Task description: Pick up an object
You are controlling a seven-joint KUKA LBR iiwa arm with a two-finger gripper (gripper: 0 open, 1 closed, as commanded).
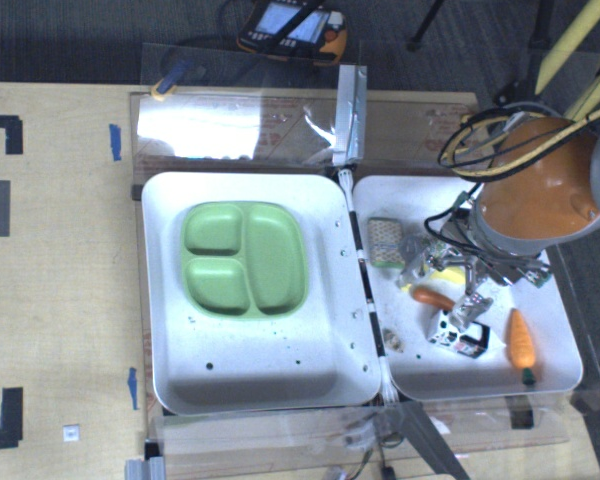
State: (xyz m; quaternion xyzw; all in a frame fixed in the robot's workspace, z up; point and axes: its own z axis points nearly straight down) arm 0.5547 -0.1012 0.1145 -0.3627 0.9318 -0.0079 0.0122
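The right bin (560, 368) holds several small objects. An orange carrot (521, 340) lies near its right wall. A reddish-orange sausage (432, 296) lies in the middle, and a grey-green mesh pad (384, 240) sits at the upper left. A black and white item (461, 339) lies near the front, with a small brown bit (391, 342) by the left wall. My gripper (468, 311) hangs over the middle of this bin, just right of the sausage and right above the black and white item. Nothing shows as lifted off the bin floor.
The left bin (170, 358) bears a green divided plate (245, 258). A metal divider (365, 288) runs between the bins. The arm's orange band (535, 193) and looped cables (500, 133) hang over the right bin's back right corner. A clear sheet (240, 128) lies behind the left bin.
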